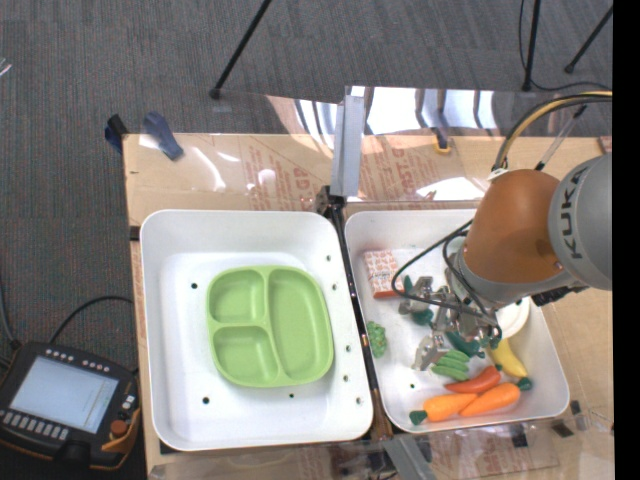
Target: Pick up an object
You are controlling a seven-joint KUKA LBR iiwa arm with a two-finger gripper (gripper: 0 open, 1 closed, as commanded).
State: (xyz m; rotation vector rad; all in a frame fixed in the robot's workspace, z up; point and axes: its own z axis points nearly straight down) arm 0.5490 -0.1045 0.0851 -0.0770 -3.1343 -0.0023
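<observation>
we see the claw (436,346) low in the right bin (395,230) near the worktop's front-right corner, beside green pods (452,365); we cannot tell its grip.

Dark grey carpet (150,48) covers the floor around the bench (190,173), whose cardboard-brown top lies under glossy clear sheeting that catches bright glare near its far edge. Thin black tripod legs (245,38) stand on the carpet beyond that edge. A teach pendant (65,403) with a lit screen rests on the floor off the bench's near-left corner, its cable (60,323) looping alongside.
</observation>
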